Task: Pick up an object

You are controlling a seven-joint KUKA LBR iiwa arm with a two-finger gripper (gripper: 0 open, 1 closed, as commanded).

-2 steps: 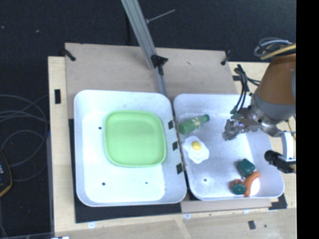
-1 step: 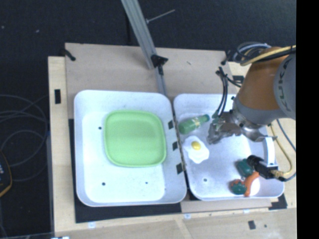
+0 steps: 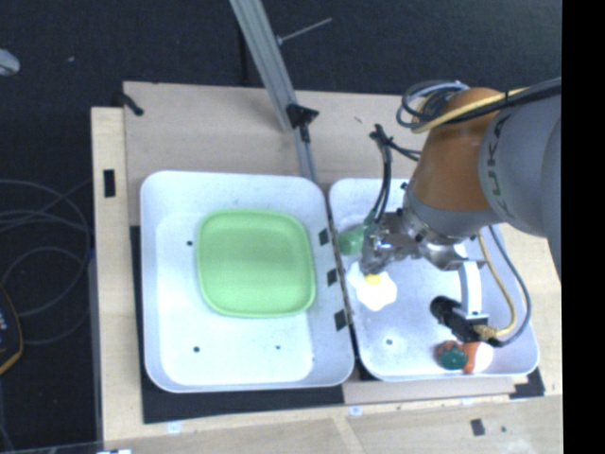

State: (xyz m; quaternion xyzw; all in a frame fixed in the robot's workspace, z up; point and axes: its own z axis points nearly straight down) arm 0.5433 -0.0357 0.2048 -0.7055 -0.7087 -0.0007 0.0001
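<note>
The white lump (image 3: 375, 292) with a yellow spot lies in the right bin (image 3: 416, 365) by its left wall, just below the gripper (image 3: 378, 251); whether the gripper is clenched or released cannot be told. A green ball (image 3: 350, 241) sits just left of the gripper. Letters "UK" show on the grey arm (image 3: 525, 159). An orange, green and white toy (image 3: 461, 356) lies in that bin's lower right corner. The left bin (image 3: 170, 348) holds a green plate (image 3: 255, 263).

A robotics lab: a robot arm (image 3: 473, 168) reaches over a plywood bench (image 3: 217, 130) bearing two white bins (image 3: 170, 353), with loose cables (image 3: 47, 253) on the floor to the bench's left.
</note>
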